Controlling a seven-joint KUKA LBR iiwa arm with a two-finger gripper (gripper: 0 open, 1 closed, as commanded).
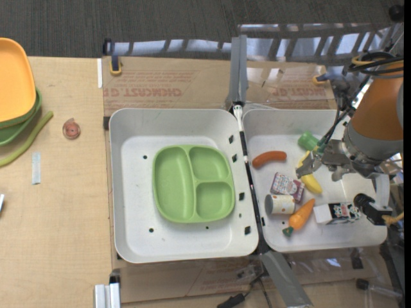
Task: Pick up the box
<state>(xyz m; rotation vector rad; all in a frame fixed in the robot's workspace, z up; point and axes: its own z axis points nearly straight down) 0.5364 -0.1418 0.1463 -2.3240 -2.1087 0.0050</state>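
A small pink and white box (286,185) lies in the middle of the right bin (369,236). A black and white carton (340,212) lies nearer the bin's front right. My gripper (321,169) hangs over the right bin, just right of and behind the pink box, above a yellow banana-shaped toy (311,183). Its two fingers (304,166) stand spread apart with nothing between them, so it is open. The arm's orange band (380,108) rises behind it.
The right bin also holds an orange sausage (269,158), a green toy (309,140), a white cup (280,205) and a carrot (300,215). A green divided plate (193,183) sits in the left bin (128,236). Orange and green plates (14,88) lie at far left.
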